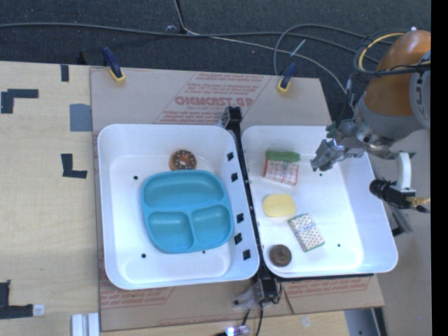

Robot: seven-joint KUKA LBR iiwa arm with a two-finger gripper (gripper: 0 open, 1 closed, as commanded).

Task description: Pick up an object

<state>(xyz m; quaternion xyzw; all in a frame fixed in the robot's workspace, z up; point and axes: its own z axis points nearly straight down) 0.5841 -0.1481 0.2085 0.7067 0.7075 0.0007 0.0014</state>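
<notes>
1. Five loose items lie in the right bin (364,254), none of them between the gripper's fingers: a red-and-white packet (281,171) with a green object (282,156) touching its upper edge; a yellow oval piece (279,205) just below the packet; a small patterned box (306,232), tilted, to the lower right of the yellow piece; a brown round item (281,255) near the bin's lower left corner.
2. Gripper (323,157): it hangs over the upper right part of the right bin, to the right of the green object and apart from it. Whether the fingers are spread or closed cannot be told from this angle; nothing is seen held.
3. Arm (395,89): grey with an orange band, it enters from the right edge above the right bin's far corner.
4. Left bin (112,208): it holds a blue divided tray (187,210) with three compartments, lying flat at the centre, and a brown doughnut-shaped item (183,160) just above the tray's upper rim.
5. Two bins stand side by side on a cardboard sheet (203,100), fastened at its far edge by two clamps (112,65).
6. Cables (210,33) run across the dark surface behind the bench.
</notes>
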